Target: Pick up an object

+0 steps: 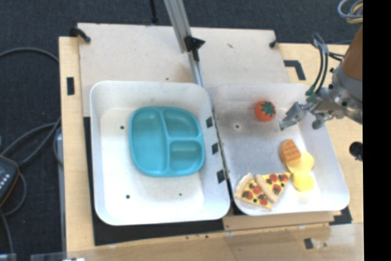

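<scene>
My gripper (297, 114) is positioned over the right bin (235, 143), near that bin's far right edge, with my arm (345, 91) entering across the right rim. The fingers (288, 121) point toward the bin's centre; they are spread apart with nothing between them. A toy tomato (264, 110) lies on the bin floor just beside the fingertips, toward the far edge, apart from them. An orange bread-like piece (289, 150) lies nearer the near right corner, touching a yellow piece (302, 161); a second yellow piece (303, 181) sits just below these. Two pizza slices (263, 187) lie side by side at the near edge of the right bin. The left bin (110, 131) carries a teal divided tray (165, 140), set roughly central, with three compartments. A metal post (173, 0) rises at a slant from the far edge of the bench (134, 55), between the two bins.
</scene>
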You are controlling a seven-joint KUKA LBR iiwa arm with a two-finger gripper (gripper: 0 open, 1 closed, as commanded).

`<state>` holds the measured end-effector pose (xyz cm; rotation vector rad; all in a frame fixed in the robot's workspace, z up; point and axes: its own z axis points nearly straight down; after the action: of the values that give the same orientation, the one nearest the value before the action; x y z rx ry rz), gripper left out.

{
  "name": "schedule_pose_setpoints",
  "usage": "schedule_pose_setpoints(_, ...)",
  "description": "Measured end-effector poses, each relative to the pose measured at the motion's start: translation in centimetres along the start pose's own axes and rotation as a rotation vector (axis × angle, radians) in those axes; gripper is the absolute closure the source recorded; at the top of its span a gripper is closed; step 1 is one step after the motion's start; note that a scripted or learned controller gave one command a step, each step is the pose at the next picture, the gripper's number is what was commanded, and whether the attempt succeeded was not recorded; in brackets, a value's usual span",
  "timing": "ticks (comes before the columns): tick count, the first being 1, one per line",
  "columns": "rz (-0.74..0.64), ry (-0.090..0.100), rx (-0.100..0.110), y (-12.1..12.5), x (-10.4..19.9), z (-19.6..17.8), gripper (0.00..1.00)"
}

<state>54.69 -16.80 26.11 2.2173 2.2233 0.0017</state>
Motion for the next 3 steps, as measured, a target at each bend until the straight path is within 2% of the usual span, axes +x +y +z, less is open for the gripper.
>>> schedule_pose_setpoints(1,0.001,0.0,0.0,0.0,0.0,0.0,0.0)
schedule_pose_setpoints(3,0.003,0.0,0.005,-1.3,-0.4,9.9,0.0)
